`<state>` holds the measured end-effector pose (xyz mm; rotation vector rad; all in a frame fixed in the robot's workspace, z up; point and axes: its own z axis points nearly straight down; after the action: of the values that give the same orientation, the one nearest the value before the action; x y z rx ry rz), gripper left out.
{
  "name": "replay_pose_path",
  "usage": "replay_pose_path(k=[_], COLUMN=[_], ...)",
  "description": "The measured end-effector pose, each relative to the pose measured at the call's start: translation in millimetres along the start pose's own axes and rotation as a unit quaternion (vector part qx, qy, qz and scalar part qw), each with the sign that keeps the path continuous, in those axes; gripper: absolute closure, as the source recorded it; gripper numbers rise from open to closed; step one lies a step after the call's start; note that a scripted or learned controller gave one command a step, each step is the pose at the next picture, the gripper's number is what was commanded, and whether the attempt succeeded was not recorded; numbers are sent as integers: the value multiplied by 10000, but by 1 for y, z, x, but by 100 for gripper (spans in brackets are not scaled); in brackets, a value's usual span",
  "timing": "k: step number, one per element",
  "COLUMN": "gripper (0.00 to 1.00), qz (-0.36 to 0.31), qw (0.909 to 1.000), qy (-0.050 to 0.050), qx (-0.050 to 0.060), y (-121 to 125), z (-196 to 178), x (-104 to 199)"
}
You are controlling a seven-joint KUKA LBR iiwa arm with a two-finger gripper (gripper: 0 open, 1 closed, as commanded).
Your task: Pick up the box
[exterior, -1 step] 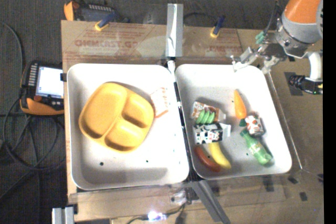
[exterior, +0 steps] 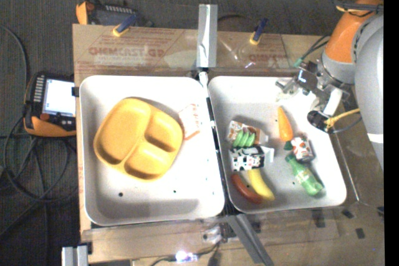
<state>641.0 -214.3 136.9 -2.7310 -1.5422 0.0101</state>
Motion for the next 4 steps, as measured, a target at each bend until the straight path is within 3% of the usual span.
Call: replay_pose_path(k=[1,2,3,4], gripper=[0,0,0,100], qz=[-1987,-1815,-1365,-1364], qw=[9801,9834,9906,9906], qy=[-17,5,6,-8], qx=[-26,-9,-68,-74], y=[-4,-83,-51,-51], z=[-116,-2,48,38], x=[-2,66,99,98])
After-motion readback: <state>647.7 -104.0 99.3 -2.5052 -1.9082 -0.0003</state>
